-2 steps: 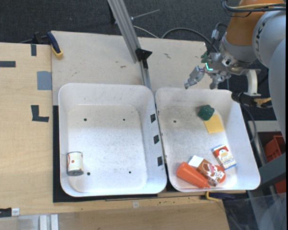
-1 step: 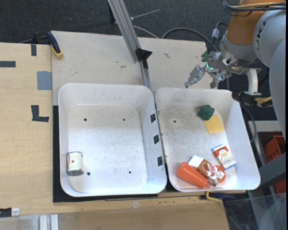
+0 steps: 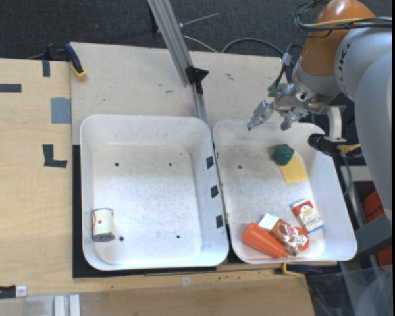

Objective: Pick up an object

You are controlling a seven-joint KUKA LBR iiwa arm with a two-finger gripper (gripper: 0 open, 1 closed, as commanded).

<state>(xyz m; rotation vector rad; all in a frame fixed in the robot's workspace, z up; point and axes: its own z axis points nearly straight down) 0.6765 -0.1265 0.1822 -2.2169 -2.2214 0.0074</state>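
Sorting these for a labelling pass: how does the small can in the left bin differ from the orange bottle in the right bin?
The can is short, white with a reddish label; the orange bottle is longer and solid orange. The can sits alone in the left bin; the bottle lies flat against other small packages in the right bin. Both are near their bins' front edges.

Two white bins (image 3: 148,127), one can (image 3: 103,225), five other items (image 3: 282,154).
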